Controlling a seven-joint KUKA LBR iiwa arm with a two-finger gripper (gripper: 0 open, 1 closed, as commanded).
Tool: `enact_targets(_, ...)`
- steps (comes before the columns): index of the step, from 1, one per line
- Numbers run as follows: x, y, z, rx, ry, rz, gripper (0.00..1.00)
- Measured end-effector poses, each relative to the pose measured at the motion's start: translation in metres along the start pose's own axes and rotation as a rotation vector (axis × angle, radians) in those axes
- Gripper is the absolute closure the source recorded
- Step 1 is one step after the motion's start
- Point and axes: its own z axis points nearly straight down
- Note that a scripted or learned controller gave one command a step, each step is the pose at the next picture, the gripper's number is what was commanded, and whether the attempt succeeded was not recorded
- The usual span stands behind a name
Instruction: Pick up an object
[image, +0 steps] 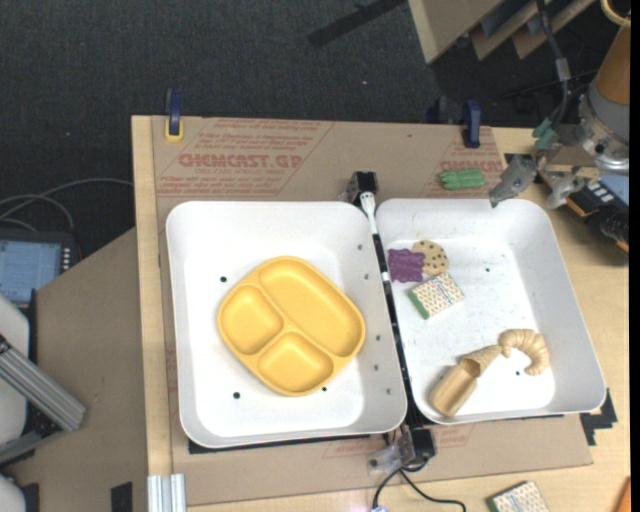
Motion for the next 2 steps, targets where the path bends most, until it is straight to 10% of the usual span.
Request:
enact_targets(1,-0.040,-0.017,0.138,0.011,0.002,0.004,0.00)
enact_targets(2,0.047,-0.005,0.194,0.006,0.005,-0.007,0.00)
